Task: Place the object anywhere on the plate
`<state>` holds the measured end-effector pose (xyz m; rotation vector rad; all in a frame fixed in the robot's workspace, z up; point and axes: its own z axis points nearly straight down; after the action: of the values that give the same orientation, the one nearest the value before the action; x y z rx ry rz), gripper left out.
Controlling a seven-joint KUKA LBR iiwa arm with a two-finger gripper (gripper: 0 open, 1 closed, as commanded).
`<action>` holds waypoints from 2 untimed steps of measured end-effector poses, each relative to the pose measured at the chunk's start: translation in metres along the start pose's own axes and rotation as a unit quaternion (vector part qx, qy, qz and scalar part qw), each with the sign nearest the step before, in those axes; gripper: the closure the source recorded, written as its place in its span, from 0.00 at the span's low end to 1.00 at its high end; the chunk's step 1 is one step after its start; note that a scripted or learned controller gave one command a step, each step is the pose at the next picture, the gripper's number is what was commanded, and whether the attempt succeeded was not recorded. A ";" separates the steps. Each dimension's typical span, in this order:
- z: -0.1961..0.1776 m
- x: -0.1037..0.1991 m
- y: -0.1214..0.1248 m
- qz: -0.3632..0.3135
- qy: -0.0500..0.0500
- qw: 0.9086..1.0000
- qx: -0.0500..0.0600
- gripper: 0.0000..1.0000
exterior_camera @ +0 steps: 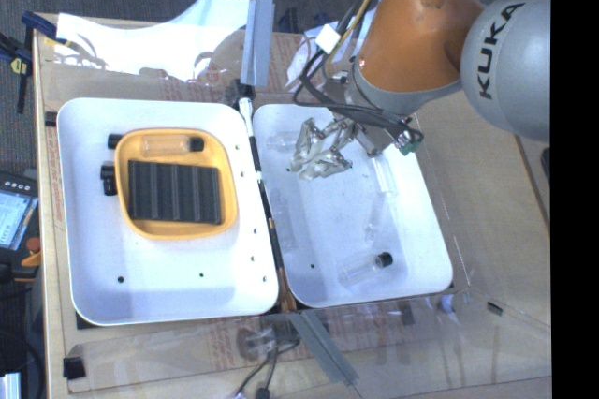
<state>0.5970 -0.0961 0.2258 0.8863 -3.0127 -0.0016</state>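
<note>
A yellow-rimmed plate [128, 200] with a dark ribbed centre lies in the left bin [94, 285]. On its far rim rests what looks like a clear vial with a black cap [178, 144]. A second clear vial with a black cap [367, 267] lies near the front of the right bin [426, 271]. Another clear tube [384, 179] lies by that bin's right side. My gripper [319, 150] hangs low over the far part of the right bin, well apart from both the front vial and the plate. Nothing visible is held in it.
Two small black pieces [109, 178] sit left of the plate in the left bin. A grey bar [255, 36] and white sheets [140, 41] lie behind the bins. The bulky orange and grey arm [440, 36] overhangs the right bin's far corner.
</note>
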 end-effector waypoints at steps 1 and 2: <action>-0.041 0.000 0.025 -0.074 -0.002 0.997 0.002 1.00; -0.030 -0.014 0.026 -0.159 -0.002 0.987 0.002 1.00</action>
<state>0.5944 -0.0665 0.2557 1.3557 -2.8381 0.0015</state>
